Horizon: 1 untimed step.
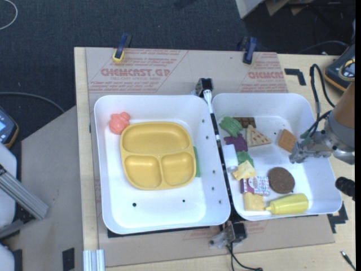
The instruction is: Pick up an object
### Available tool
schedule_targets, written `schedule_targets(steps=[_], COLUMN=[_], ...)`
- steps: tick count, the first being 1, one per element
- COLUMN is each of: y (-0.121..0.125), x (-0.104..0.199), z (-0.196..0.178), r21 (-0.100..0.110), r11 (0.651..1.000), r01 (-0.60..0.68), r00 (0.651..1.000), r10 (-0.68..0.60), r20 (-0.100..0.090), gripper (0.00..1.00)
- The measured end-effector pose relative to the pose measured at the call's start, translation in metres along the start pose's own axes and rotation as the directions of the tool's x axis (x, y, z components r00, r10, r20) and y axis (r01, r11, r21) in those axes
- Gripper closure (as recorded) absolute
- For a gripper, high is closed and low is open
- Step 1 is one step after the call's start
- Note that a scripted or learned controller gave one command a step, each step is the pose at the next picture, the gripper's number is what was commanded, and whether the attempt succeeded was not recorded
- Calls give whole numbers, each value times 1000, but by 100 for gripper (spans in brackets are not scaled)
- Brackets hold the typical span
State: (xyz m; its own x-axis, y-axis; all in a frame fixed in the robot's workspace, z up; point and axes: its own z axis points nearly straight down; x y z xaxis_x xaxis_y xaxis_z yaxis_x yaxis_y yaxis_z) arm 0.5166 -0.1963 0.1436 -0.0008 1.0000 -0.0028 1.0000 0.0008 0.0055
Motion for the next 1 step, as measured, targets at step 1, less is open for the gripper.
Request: schedule_targets(steps=[1], y=[0], x=[-2], z=[-43], r21=[-1], r11=[1000], r01=[0], r00=[1000], r10=[0], r20=[1], gripper=[100])
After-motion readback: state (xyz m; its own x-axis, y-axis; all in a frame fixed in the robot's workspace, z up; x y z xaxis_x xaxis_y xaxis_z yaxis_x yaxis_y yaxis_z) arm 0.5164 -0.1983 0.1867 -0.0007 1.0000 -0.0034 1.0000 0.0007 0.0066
